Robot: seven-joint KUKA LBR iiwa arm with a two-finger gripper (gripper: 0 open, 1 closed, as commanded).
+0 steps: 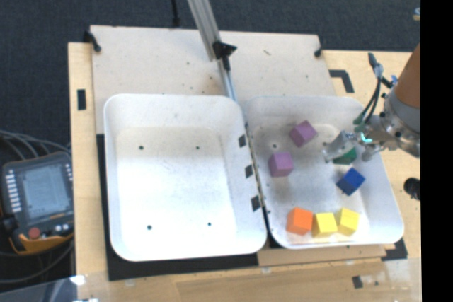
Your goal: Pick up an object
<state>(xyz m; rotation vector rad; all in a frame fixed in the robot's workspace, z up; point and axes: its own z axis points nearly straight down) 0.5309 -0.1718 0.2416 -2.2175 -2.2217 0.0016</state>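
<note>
Green object (345, 158): right under the claw (342, 150), in the right bin (393, 223); likely the target.
Claw: low over it; grip state, cannot tell.
Blue cube (350, 181): just below the claw.
2 purple cubes (302, 133): off to its left.
Bench (156, 60): carries both bins.

One fixed camera above the counter

A single camera looks down at a slant on the counter (81, 152), far enough off to take in both white bins (177, 109) side by side, with dark floor beyond the far edge.
</note>
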